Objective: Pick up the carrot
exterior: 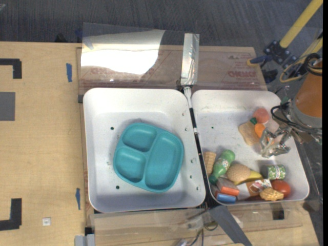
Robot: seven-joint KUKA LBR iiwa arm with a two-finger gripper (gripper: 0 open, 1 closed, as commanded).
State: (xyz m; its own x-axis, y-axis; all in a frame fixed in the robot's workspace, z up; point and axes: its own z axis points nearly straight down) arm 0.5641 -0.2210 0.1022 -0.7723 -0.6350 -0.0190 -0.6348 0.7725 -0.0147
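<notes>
The carrot (259, 128) is a small orange piece with a green stub at its upper left end. It lies in the right bin (220, 114) near the far right side, on a tan slice of toy food (248, 135) and below a pink piece (262, 115). My gripper (275, 146) hangs low over the right bin just right of and below the carrot, its metal tip close beside it. Nothing shows as held in it. The arm's orange band (311, 94) is at the right edge.
A teal divided plate (148, 157) sits in the left bin (102, 111). Along the right bin's near side lie several toy foods: a green bottle (223, 164), a tan wedge (240, 173), a green can (277, 171), a tomato (283, 188) and an orange stick (228, 191).
</notes>
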